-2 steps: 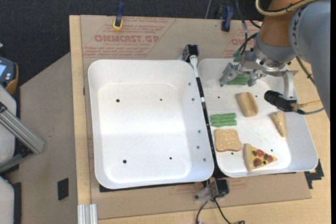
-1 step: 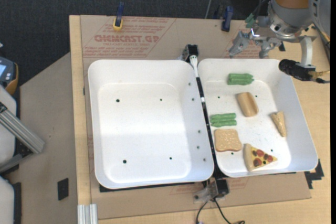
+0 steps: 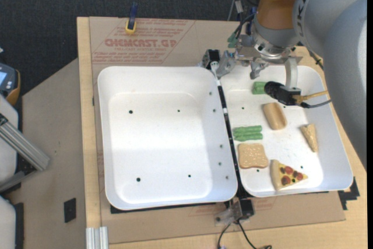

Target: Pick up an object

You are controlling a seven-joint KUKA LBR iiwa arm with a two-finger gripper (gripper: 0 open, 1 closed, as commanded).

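- Arm (image 3: 341, 32): grey, with an orange band, enters from the right. It hangs over the far right corner of the right bin and covers that corner's rim.
- Cardboard sheet (image 3: 145, 41): lies under both bins, with a margin showing at the far and near edges.
- Left bin (image 3: 157, 137): the whole floor is visible, white with four small dark dots. All four rims are in plain sight.
- Right bin (image 3: 329, 163): its left rim meets the left bin's right rim along the centre line. There is bare floor at the far left and along the right side.
- Gripper (image 3: 257, 69): sits over the far end of the right bin, just inside the far rim. Whether it is open or closed cannot be told, and nothing is seen held.
- Toast slice (image 3: 252, 155): near left, close to the centre rim.
- Pizza slice (image 3: 287, 174): near edge, just beside the toast.
- Bread roll (image 3: 274, 115): mid-bin, lying apart from the rest.
- Green pod (image 3: 247, 133): just beyond the toast, close to the centre rim.
- Tan wedge (image 3: 310, 137): right side, open floor around it.
- Green block (image 3: 259, 88): the piece nearest the gripper, just on its near side.
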